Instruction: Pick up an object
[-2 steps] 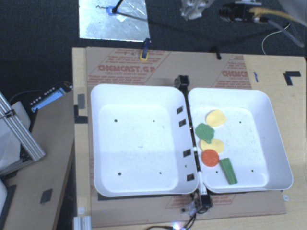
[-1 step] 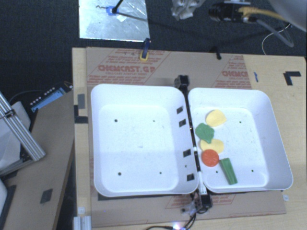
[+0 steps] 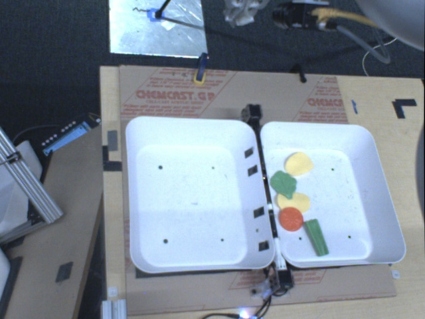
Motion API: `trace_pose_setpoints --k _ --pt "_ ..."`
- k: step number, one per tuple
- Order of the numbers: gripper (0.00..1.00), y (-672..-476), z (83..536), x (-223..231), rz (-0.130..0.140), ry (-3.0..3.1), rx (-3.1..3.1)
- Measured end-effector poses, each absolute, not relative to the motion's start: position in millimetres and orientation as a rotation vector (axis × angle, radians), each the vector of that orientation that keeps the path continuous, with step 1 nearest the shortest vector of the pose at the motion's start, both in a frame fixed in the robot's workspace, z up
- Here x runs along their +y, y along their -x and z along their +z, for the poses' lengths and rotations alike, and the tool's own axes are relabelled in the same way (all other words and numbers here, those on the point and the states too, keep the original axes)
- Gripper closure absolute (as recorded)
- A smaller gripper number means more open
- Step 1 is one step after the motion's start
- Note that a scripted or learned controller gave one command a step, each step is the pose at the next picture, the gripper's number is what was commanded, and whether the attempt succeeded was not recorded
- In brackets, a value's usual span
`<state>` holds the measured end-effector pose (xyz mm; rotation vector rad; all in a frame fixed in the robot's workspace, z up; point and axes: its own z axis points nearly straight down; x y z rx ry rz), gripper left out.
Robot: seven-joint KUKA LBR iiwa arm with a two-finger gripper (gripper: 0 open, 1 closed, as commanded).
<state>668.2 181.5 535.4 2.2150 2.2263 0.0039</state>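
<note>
Where the tan bench [image 3: 60, 244] lies nearest, a knot of wires [image 3: 275, 284] sits at 6 o'clock, at the foot of the seam between the two bins. The left bin [image 3: 192, 128] and the right bin [image 3: 385, 198] rest side by side on a brown printed sheet [image 3: 179, 92]. All the objects lie in the right bin, towards its 9 o'clock side. Nearest is a green stick [image 3: 316, 236], then an orange-red disc [image 3: 290, 218] just at its 10 o'clock, a pale yellow piece [image 3: 297, 202] touching the disc, a green leafy piece [image 3: 283, 182] overlapping that, and a yellow disc [image 3: 299, 163] farthest. At the view's 9 o'clock an aluminium rail [image 3: 26, 185] is cut off by the edge. Beyond the sheet, a yellow clip [image 3: 199, 72] stands at its far border, and dark carpet carries a shiny metal plate [image 3: 156, 18] at 11 o'clock. At 12 o'clock the gripper [image 3: 247, 5] hangs over the carpet, well apart from the objects, blurred and cropped; whether it is spread or pressed together I cannot tell. The grey arm [image 3: 392, 5] is cut off at 1 o'clock.
</note>
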Motion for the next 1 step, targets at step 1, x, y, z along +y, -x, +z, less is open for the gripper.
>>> trace_pose_setpoints --k 1 --pt "1.0 -666.4 247.7 190.9 -0.017 -2.225 2.227"
